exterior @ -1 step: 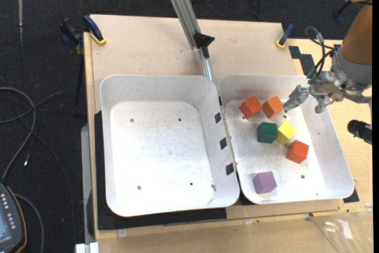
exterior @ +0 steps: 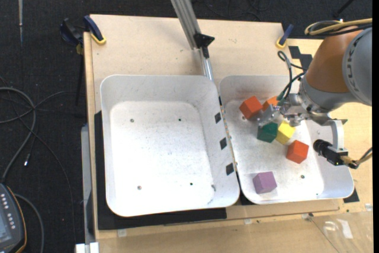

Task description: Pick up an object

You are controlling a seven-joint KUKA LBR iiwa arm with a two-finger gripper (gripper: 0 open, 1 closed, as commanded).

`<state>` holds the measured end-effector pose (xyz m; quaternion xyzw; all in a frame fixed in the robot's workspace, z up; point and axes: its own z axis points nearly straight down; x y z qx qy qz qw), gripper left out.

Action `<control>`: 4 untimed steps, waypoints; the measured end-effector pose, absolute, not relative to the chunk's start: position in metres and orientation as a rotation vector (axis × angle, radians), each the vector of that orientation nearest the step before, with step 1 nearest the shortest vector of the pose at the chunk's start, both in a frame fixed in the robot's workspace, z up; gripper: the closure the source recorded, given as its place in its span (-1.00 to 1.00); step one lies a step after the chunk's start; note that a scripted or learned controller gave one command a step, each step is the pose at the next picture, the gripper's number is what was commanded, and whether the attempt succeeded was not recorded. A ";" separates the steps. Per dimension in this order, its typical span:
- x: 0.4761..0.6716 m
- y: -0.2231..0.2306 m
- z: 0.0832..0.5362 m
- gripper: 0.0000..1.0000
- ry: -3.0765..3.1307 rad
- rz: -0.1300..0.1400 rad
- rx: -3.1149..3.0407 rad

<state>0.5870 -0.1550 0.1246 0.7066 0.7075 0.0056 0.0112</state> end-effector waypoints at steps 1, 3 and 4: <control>0.642 -0.109 0.096 -1.00 2.226 0.006 2.211; 0.561 -0.103 0.095 -1.00 2.221 -0.002 2.224; 0.592 -0.066 0.201 -1.00 2.223 0.011 2.209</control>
